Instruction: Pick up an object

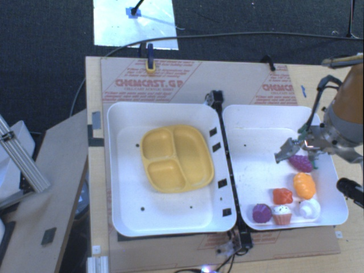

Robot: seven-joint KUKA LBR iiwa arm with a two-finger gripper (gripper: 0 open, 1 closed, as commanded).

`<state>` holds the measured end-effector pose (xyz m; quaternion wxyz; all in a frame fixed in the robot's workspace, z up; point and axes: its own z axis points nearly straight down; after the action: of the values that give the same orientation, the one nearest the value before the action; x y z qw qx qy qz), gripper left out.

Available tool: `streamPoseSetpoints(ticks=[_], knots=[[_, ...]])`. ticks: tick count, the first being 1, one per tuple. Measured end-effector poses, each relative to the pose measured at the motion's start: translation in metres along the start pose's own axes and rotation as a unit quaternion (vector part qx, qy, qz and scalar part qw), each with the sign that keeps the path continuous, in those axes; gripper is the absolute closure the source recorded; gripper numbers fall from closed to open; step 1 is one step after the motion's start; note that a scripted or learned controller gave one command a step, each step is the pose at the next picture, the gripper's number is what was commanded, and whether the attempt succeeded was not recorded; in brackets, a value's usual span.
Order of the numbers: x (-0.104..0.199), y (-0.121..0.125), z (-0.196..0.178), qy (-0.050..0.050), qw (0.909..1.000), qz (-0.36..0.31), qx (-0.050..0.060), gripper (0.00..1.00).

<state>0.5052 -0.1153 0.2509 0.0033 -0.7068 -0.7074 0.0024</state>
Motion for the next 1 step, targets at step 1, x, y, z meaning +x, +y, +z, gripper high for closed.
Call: streamPoseSetpoints(ticks=[1], knots=[[0.0002, 0.002, -0.0047, -0.001, 1.0, -0.001, -0.005, 0.0]])
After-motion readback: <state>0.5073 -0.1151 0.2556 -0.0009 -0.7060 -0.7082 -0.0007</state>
